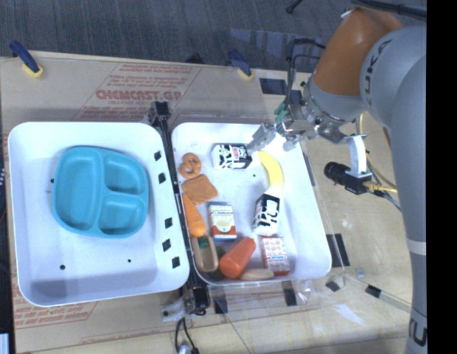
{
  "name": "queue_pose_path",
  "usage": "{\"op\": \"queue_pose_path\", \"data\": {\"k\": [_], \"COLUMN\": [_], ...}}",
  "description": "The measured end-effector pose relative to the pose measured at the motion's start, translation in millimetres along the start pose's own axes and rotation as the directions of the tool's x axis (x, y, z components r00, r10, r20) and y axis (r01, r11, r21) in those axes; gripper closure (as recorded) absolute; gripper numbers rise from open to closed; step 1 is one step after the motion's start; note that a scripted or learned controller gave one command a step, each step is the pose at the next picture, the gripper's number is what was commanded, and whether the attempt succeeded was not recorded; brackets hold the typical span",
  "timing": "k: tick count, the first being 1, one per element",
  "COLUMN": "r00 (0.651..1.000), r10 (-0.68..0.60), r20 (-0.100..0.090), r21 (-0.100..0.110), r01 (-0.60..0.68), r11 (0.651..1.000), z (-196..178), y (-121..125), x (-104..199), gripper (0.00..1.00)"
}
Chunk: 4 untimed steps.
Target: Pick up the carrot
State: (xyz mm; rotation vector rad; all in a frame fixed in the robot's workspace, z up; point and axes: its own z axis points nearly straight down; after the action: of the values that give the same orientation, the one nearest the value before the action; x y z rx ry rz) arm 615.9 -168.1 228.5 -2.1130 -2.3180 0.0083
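A light blue divided plate (pixel 100 191) lies in the white left bin (pixel 29 264). Right of that plate: an orange carrot (pixel 194 217), a yellow banana (pixel 272 168), and black-and-white cow-patterned cartons (pixel 267 214).

light: even overhead light is falling | shadows: lying soft in the shallow white left bin (pixel 29 198), lower left | focus: slightly soft throughout
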Motion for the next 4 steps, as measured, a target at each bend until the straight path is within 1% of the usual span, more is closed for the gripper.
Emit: {"op": "queue_pose_path", "data": {"k": [1,2,3,4], "r00": [1.0,0.996,0.997,0.947], "r10": [0.015,-0.086,0.073,0.321], "r20": [-0.004,0.006,-0.002,-0.001], "r21": [0.008,-0.012,0.0,-0.014], "r01": [-0.015,0.086,-0.073,-0.321], "r11": [1.0,0.996,0.997,0.947], "z": [118.5,40.9,108.0,-15.7], "y": [-14.1,40.3,-7.3,44.7], "x": [39.0,-32.0,24.0,19.8], "gripper": [0.0,0.0,0.0,0.0]}}
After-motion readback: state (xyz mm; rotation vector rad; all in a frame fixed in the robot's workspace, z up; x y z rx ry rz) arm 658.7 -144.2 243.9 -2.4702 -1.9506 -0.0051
